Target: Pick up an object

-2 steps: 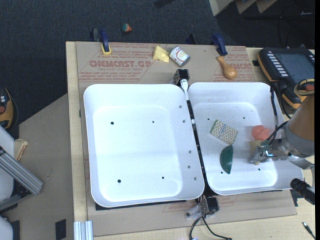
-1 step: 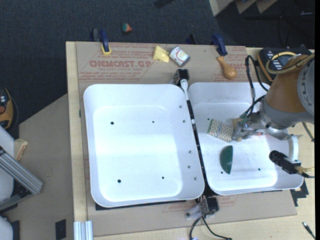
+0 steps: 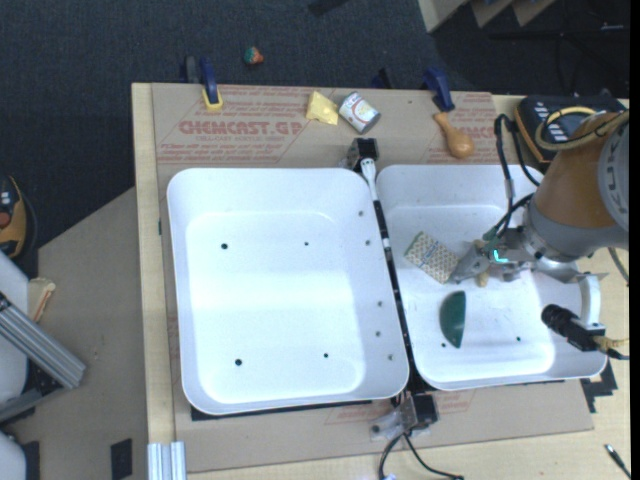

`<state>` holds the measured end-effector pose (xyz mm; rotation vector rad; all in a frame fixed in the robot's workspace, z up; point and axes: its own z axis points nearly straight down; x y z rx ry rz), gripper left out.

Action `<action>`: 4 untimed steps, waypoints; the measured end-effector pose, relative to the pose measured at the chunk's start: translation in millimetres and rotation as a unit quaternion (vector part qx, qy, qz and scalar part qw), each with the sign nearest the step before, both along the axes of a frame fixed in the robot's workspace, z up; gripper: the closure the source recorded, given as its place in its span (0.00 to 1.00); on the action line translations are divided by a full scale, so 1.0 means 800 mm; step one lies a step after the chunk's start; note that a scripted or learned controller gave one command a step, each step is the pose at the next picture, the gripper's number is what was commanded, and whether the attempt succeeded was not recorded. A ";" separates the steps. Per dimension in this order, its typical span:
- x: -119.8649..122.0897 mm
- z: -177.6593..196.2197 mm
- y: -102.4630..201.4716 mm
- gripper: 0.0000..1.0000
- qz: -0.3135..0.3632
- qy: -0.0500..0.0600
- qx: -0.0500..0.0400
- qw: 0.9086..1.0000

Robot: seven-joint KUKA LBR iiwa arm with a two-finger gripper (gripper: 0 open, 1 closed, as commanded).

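Observation:
In the right bin (image 3: 520, 363) lie two objects. A flat speckled beige pad (image 3: 431, 256) rests near the bin's left wall. A dark green oval piece (image 3: 454, 318) lies a little below it, toward the front. My gripper (image 3: 478, 267) hangs low over the bin just right of the pad and above the green piece. The grey arm with its orange band (image 3: 578, 183) reaches in from the right. Nothing is visibly held.
The left bin (image 3: 190, 268) stands beside the right one. On the board behind the bins lie a yellow scrap (image 3: 322, 109), a small white box (image 3: 358, 112) and a wooden piece (image 3: 455, 138). Blue clamps (image 3: 210, 83) grip the back edge.

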<state>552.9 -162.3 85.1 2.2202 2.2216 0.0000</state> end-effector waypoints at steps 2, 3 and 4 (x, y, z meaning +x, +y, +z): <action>0.036 0.000 -0.012 0.00 -0.001 0.002 0.001 1.000; 0.055 0.000 -0.042 0.00 -0.001 -0.002 -0.001 1.000; 0.056 0.013 -0.040 1.00 0.000 -0.003 -0.002 1.000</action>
